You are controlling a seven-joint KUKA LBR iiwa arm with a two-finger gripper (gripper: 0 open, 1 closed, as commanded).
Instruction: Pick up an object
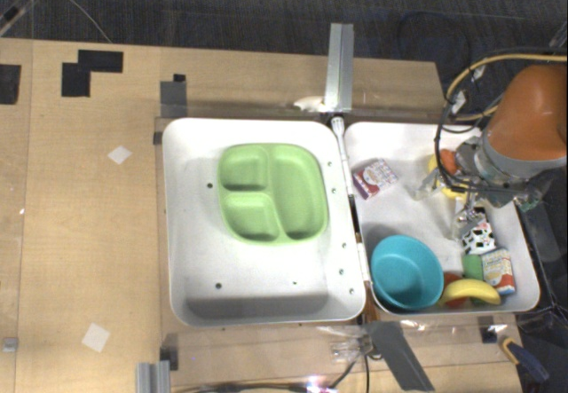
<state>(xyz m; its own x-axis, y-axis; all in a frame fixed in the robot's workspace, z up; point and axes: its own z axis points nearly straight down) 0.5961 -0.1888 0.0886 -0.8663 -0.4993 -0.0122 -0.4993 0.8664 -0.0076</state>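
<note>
The arm's orange band and grey wrist hang over the right bin's (399,147) far right corner. Its gripper (467,208) points down into the bin, just above a black-and-white patterned carton (478,239). A small yellow and orange item (446,178) lies partly hidden under the wrist. Other objects in this bin: a pink-and-white packet (374,176) at the back left, a blue bowl (406,271) at the front left, a banana (470,292), a green block (472,265) and a small printed box (498,270) at the front right.
The left bin (191,231) holds a green divided plate (271,192). A metal post (340,63) stands behind the wall between the two bins. Cables loop from the arm at the right. Bare white floor shows in the middle of the right bin.
</note>
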